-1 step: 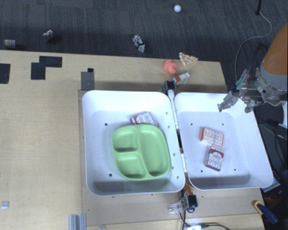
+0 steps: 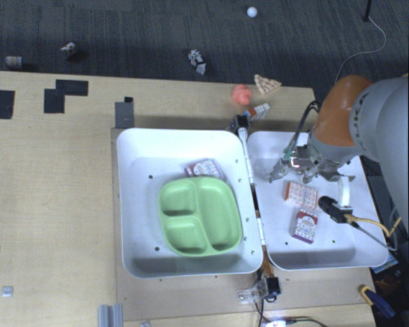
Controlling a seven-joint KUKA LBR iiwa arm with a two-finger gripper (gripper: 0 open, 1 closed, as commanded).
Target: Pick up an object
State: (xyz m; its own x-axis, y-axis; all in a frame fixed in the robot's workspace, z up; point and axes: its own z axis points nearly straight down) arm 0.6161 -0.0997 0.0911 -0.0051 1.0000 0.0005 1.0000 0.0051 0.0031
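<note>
Two small packets (image 2: 301, 194) lie just below the pincer (image 2: 295, 167).

Bench behind the bins: one orange-pink ball (image 2: 241, 94), one tan wedge-shaped piece (image 2: 267, 83) just beside it, one small red-and-white tube (image 2: 258, 112) near the bins' junction. Dark floor beyond: one white ball (image 2: 252, 11), scattered small debris

Robotics laboratory: a grey industrial arm (image 2: 377, 121) reaches over a plywood table (image 2: 57, 211) bearing two white bins (image 2: 128, 191), with loose cables (image 2: 358, 45) and dark carpet (image 2: 128, 32) behind.
</note>
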